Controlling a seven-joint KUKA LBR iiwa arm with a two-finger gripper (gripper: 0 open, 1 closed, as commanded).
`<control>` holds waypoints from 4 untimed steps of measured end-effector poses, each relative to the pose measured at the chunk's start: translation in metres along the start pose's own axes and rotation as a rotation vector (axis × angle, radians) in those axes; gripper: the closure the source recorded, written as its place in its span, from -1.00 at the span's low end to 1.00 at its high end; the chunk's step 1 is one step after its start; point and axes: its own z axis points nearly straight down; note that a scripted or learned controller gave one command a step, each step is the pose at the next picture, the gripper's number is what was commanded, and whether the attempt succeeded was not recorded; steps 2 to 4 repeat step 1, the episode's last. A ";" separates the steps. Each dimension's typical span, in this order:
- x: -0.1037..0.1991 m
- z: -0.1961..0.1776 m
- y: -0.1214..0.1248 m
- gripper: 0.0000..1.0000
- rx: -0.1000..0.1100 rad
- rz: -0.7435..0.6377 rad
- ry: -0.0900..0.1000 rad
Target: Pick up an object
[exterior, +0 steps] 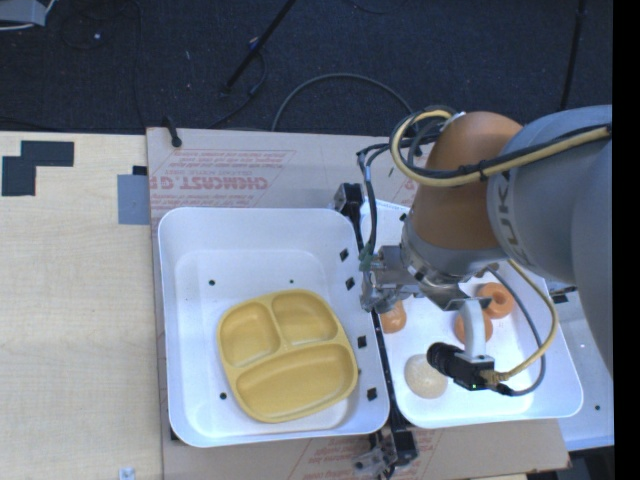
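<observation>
Approach step: the tool (378,290) is hovering over the right bin (560,393) — grip unreadable — next needing descent onto the orange toy (394,319) at five o'clock.

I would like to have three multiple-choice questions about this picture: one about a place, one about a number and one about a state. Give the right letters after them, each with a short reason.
1. Where does the yellow tray lie?
A. in the left bin
B. in the right bin
C. on the wooden bench beside the bins

2. How many compartments does the tray have?
A. two
B. three
C. five

3. How does the tray rest?
A. standing on its edge against a wall
B. turned upside down
C. flat, hollow side up

Answers:
1. A, since the left bin's white walls surround the tray on all sides.
2. B, since there are two small hollows on the far side and one long hollow on the near side.
3. C, since all the hollows face the camera and its rim lies level on the bin floor.
</observation>
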 end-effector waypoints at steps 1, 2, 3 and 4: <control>0.049 0.007 0.012 1.00 0.001 0.000 0.000; 0.049 0.007 0.012 1.00 0.001 0.000 0.000; 0.049 0.007 0.012 1.00 0.001 0.000 0.000; 0.049 0.007 0.012 1.00 0.001 0.000 0.000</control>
